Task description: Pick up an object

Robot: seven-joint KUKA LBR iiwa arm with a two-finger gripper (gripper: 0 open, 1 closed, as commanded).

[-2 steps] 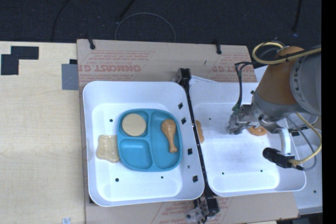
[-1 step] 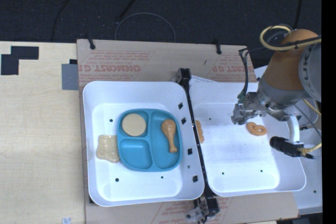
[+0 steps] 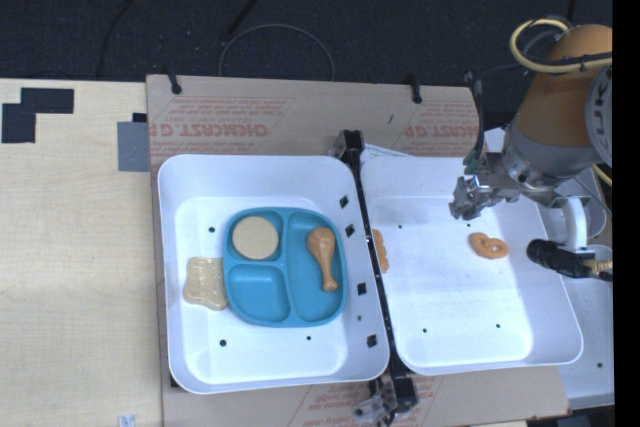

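**Bench Inspection: Two Bins, Arm Over Right Bin**

A light wooden bench (image 3: 70, 245) carries a sheet of printed cardboard (image 3: 300, 120), and beyond its far edge lies dark carpet with loose cables. Two shallow white bins sit side by side on the cardboard.

The left bin (image 3: 190, 345) holds a blue divided tray (image 3: 270, 300). A round tan patty (image 3: 254, 237) lies in the tray's far-left compartment, and a toy drumstick (image 3: 323, 256) lies in its right compartment. A pale bread slice (image 3: 205, 283) rests on the bin floor, touching the tray's left edge.

The right bin (image 3: 470, 335) holds a small orange pretzel (image 3: 488, 246) on its floor, toward the far right. A second tan item (image 3: 379, 251) lies against the bin's left wall; its kind cannot be told.

The arm (image 3: 560, 105) enters from the right. Its gripper (image 3: 466, 205) hangs over the far part of the right bin, just left of and beyond the pretzel, apart from it. Nothing is seen between the fingers; whether they are spread or closed cannot be told.
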